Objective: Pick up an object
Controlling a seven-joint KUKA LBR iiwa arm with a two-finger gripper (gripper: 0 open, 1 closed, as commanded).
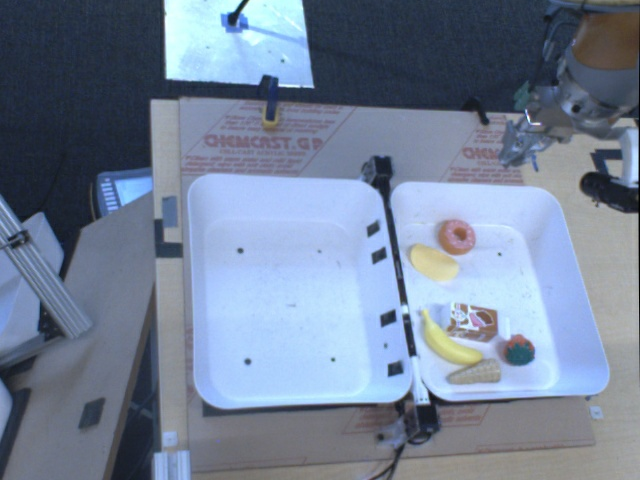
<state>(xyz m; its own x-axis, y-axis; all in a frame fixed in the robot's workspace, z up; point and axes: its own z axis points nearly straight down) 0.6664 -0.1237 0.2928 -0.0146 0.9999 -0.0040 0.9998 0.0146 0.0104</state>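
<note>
The robot's grey metal pincer (pixel 518 148) hangs above the bench behind the right white plastic bin (pixel 571 268); I cannot tell its grip. That bin has one pink round donut (pixel 457 236), one yellow lemon piece (pixel 433 262), one yellow banana (pixel 447 341), one small box (pixel 473 321), one tan cone (pixel 475 372) and one red berry (pixel 518 349).

Six small objects lie in the lower right of the frame: a pink doughnut (pixel 457 236), a yellow lemon-like piece (pixel 433 262), a banana (pixel 447 340), a small carton (pixel 473 321), a beige wedge (pixel 475 372), a strawberry (pixel 518 349).
</note>
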